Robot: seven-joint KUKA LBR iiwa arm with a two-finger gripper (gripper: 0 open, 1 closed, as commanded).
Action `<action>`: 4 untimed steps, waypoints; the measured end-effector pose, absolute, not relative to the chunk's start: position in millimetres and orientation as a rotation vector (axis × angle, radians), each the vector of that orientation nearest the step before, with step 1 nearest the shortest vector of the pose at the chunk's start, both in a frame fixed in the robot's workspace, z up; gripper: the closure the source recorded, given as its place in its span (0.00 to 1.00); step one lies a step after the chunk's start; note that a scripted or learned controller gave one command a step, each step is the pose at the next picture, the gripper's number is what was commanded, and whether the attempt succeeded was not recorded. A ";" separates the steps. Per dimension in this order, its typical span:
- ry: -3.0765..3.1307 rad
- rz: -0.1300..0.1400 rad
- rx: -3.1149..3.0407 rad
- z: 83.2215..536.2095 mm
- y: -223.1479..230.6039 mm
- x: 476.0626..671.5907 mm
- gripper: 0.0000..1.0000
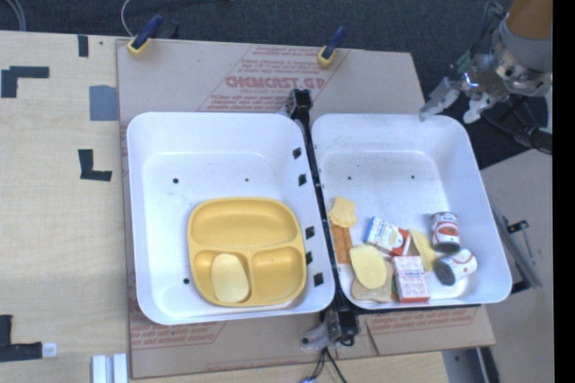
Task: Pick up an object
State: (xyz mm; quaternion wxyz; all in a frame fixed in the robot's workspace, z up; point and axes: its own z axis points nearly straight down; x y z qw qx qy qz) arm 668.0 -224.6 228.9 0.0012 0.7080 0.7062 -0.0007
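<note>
The grey two-finger gripper [454,101] hangs with jaws released above the right white plastic bin's [476,183] far right corner; a red-labelled can [444,231] lies inside.

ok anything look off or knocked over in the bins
One thing, mildly: in the right bin, a small can lies on its side beside an upright can. The other small items are crowded into the near corner. The yellow divided tray sits flat in the left bin.

We see even, bright overhead light, soft shadows inside the white bins [148,192], mild overall softness, slight blur at upper right.
</note>
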 end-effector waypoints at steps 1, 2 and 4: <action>2.228 -0.005 2.221 158.7 -143.4 647.7 0.00; 2.221 -0.007 2.227 153.6 -183.3 590.5 0.00; 2.232 -0.004 2.222 159.7 -147.5 576.5 0.00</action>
